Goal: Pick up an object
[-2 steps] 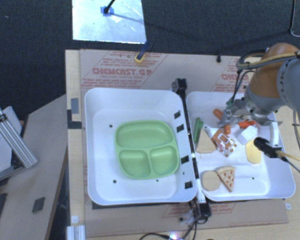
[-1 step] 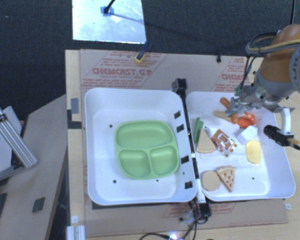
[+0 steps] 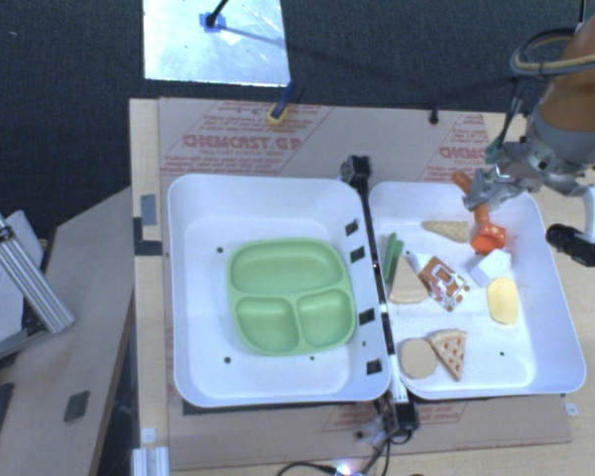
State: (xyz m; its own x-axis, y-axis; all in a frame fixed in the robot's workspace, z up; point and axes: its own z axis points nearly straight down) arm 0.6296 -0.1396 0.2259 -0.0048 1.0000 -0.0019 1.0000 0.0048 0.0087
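Jaws (image 3: 484, 194) hover above the orange carrot (image 3: 487, 234) in the right bin (image 3: 560, 365); their spread cannot be told.

**A robot test bench in a lab**

You are looking at a lab rig, not a home or kitchen. The bench (image 3: 99, 266) is bare board, and a printed cardboard sheet (image 3: 248, 139) lies under two white bins (image 3: 278, 191) clipped together side by side. Toy food (image 3: 444, 284) sits in the right bin and a green divided plate (image 3: 288, 296) in the left. An aluminium frame bar (image 3: 15, 266) slants at the bench's left edge, a metal sheet (image 3: 216, 28) lies on dark carpet beyond the far edge, and cables (image 3: 550, 59) loop above the right corner.
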